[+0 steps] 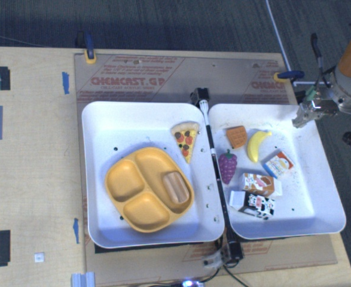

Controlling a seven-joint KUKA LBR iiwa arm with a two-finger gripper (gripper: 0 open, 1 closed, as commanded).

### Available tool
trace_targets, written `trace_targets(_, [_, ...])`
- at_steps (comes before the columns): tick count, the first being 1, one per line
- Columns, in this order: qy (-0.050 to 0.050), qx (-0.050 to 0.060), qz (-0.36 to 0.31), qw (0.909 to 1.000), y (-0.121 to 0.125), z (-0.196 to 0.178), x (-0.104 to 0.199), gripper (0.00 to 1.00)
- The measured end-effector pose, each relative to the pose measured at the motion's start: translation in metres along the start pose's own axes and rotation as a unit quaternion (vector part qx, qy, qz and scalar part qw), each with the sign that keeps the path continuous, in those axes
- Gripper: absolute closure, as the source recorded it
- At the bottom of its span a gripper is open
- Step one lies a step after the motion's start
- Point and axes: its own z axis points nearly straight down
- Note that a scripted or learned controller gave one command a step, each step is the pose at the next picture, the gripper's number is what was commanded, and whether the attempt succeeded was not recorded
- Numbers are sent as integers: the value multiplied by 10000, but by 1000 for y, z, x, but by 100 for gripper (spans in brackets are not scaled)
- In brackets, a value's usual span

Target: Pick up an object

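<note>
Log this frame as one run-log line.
gripper: over right bin's far right corner, nothing seen held | banana, grapes, cartons in right bin | hot dog on yellow tray, left bin

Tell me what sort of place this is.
Most likely a robotics lab bench set up for pick-up trials. Two shallow white bins sit clamped on a board, holding toy food: a banana, a pizza slice, grapes. A gripper hangs over the right bin's far corner.

Arm (350, 70) is cropped by the right frame edge, I only get the wrist end. Can't resolve the gripper (299, 119) tips. Print on the small cartons (260, 184) is too small to read.
</note>
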Motion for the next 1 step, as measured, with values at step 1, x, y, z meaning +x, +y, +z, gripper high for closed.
trace_targets(1, [20,19,-10,10000,-41,-6,101,100])
